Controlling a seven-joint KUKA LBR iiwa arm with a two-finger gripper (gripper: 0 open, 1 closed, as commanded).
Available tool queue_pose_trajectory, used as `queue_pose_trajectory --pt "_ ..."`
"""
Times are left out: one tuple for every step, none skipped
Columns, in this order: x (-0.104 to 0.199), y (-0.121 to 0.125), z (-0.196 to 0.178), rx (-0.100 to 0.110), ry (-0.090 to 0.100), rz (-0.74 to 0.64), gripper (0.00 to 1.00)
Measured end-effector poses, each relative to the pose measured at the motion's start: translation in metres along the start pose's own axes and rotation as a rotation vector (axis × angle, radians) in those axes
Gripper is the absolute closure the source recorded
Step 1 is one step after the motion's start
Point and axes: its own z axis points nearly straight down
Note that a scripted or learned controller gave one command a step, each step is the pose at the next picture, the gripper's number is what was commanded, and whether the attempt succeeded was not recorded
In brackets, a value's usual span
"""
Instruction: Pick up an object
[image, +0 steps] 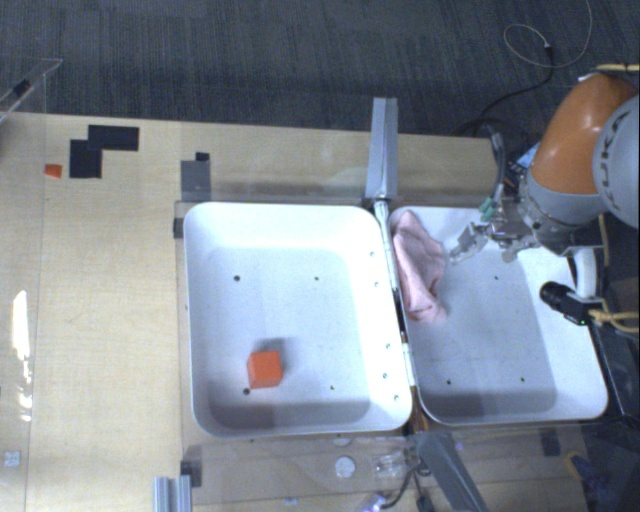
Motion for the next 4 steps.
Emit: queue_pose_trajectory --pt "0.031 0.005 0.057 0.005 0.002 0.0 0.0" --pt "0.02 0.044 0.081 -0.007 0.0 -0.195 0.0" --pt "-0.014 0.053 0.065 0.003 0.001 -0.149 0.0" --pt "-0.05 0.054 0.084 0.011 0.007 0.187 0.0"
